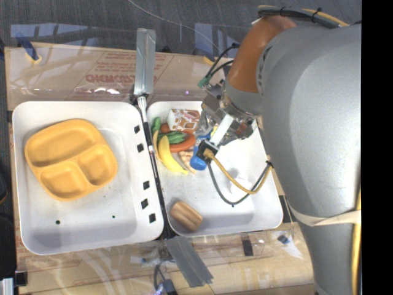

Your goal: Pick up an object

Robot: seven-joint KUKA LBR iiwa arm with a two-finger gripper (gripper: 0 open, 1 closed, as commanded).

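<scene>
Your grey arm (307, 103) reaches in from the right, tool (207, 123) above the right bin's (245, 211) toy food (177, 142); grip state unreadable.

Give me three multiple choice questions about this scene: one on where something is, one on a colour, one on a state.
1. The yellow divided plate lies: A) in the left bin B) in the other bin C) on the bench outside.
2. The bread roll near the right bin's front wall is: A) green B) light brown C) purple.
3. The divided plate is: A) compartments up B) flipped over C) standing on edge.
Answers: 1 A, it rests on the left bin's floor; 2 B, its crust reads tan; 3 A, its three hollows face the camera.
</scene>
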